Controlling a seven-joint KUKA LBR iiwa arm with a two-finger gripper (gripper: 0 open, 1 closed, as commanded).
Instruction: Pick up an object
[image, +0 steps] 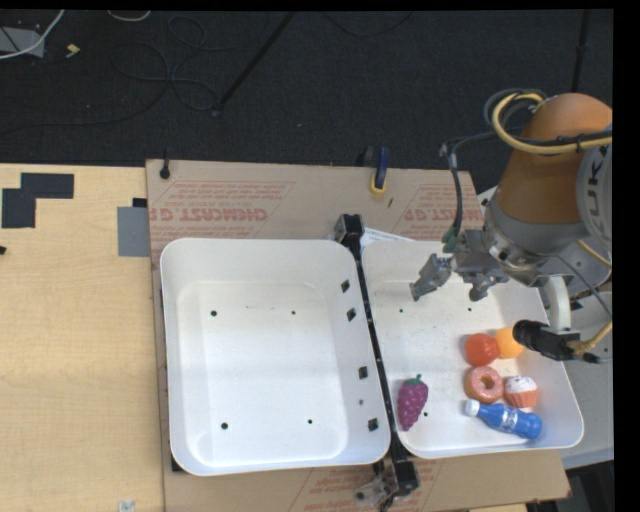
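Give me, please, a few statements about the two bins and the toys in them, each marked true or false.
1. The purple grape bunch lies in the right bin, close to the divider between the bins. True.
2. The blue bottle stands upright in the left bin. False: it lies on its side in the right bin, near the front right corner.
3. The gripper hangs over the right bin with its fingers spread and nothing between them. True.
4. The pink-frosted doughnut sits alone at the back of the left bin. False: it sits in the right bin among the other toys, just above the blue bottle.
5. The red tomato lies beside an orange toy. True.
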